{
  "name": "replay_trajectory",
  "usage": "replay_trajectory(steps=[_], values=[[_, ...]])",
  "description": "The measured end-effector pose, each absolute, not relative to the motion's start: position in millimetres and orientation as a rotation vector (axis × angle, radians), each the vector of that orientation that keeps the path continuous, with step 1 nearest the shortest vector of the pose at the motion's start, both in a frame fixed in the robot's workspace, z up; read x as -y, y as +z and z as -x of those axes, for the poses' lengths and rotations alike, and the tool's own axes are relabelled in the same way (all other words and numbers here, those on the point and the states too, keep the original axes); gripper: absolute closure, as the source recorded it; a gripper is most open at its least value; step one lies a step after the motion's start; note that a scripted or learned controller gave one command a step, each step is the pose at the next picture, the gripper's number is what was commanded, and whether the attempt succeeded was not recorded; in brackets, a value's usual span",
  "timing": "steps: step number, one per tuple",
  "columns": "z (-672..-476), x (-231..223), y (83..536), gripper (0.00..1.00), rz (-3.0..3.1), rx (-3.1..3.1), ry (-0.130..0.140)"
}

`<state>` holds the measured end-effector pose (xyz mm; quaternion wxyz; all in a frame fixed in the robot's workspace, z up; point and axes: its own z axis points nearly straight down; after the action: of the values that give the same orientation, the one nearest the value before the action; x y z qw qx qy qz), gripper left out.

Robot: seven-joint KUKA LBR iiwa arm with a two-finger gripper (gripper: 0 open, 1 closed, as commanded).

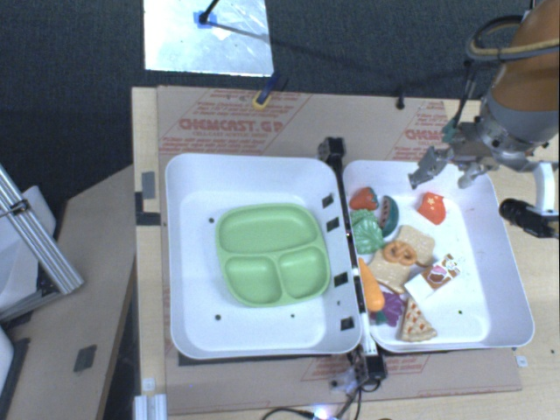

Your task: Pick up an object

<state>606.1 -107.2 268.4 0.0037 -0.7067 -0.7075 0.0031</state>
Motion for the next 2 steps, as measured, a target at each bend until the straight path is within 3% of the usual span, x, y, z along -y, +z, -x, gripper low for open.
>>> replay_trajectory(steps=[1,2], values=[[-608.0,107,275,0.00,2.219,2.226,-0.001],[-602.5,108,213,0.00,2.218,2.220,0.003]])
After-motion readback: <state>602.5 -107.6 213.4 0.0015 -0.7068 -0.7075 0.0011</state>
